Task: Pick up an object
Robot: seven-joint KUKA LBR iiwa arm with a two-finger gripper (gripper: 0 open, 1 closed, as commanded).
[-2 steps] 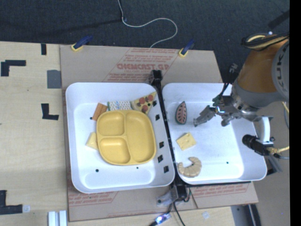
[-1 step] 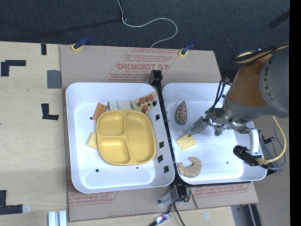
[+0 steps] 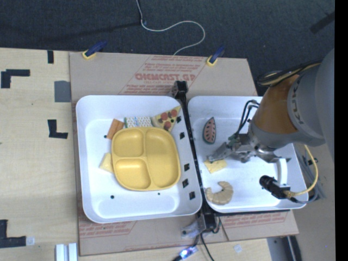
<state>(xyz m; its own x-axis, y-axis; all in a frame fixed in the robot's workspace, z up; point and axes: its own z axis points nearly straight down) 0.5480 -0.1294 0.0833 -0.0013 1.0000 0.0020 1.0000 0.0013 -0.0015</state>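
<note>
Croissant (image 3: 219,192) lies nearest in the right bin (image 3: 247,204), long axis crosswise; farther back, the yellow wedge (image 3: 215,166) sits just beside the end effector (image 3: 220,154) — directly nearward of it. Whether its grip is apart or together I cannot tell.

the two bins (image 3: 89,145) look like smooth white plastic with a soft shine on the rims. the yellow divided plate (image 3: 145,157) is plastic too, smooth and a little glossy. under the bins lies a sheet of brown cardboard (image 3: 157,75), matt, with red print. the bench (image 3: 32,162) looks like pale wood, matt. the arm (image 3: 312,105) has a smooth grey shell and a glossy orange band (image 3: 274,110). the croissant (image 3: 219,193) looks rough and matt, the cheese piece (image 3: 215,166) smooth and matt. the floor (image 3: 65,12) looks like dark, rough carpet.
</note>
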